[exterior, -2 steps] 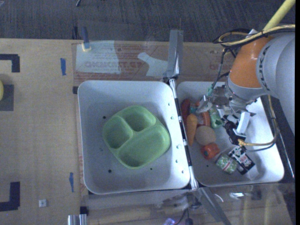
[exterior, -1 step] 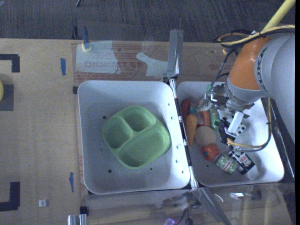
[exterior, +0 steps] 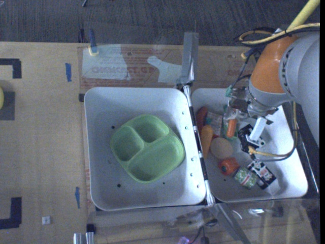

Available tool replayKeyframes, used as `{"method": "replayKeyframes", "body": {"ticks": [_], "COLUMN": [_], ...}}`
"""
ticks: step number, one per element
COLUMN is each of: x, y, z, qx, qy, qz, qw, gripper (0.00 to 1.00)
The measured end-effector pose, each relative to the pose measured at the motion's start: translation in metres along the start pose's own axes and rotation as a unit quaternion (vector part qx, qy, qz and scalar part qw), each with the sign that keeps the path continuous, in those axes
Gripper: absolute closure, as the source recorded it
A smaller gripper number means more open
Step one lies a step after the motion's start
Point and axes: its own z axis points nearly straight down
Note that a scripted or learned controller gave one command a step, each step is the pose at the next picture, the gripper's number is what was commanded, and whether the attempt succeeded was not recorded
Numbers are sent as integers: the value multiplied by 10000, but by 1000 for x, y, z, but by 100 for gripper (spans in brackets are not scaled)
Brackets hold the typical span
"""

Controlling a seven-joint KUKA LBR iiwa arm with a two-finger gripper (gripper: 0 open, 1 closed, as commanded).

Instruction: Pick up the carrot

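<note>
carrot (exterior: 231, 127) sat upright between the gripper (exterior: 233, 117) fingers, clamped, above the right bin (exterior: 297, 187) and near the orange pepper (exterior: 206, 138) and egg (exterior: 221, 147). a straight, slow lift would likely keep it from slipping or snagging neighbours.

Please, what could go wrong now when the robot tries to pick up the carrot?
1. The pincer hangs over a crowded pile in the right bin; it may catch the wrong item, since the carrot lies close beside other orange toys.
2. The carrot sits partly under the arm, so the grip may slip.
</note>
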Motion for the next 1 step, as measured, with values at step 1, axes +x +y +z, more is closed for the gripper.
{"method": "replayKeyframes", "body": {"ticks": [1], "x": [38], "y": [50], "z": [-103], "qx": [330], "qy": [-67], "qz": [1317], "qw": [9907], "gripper": [100]}}
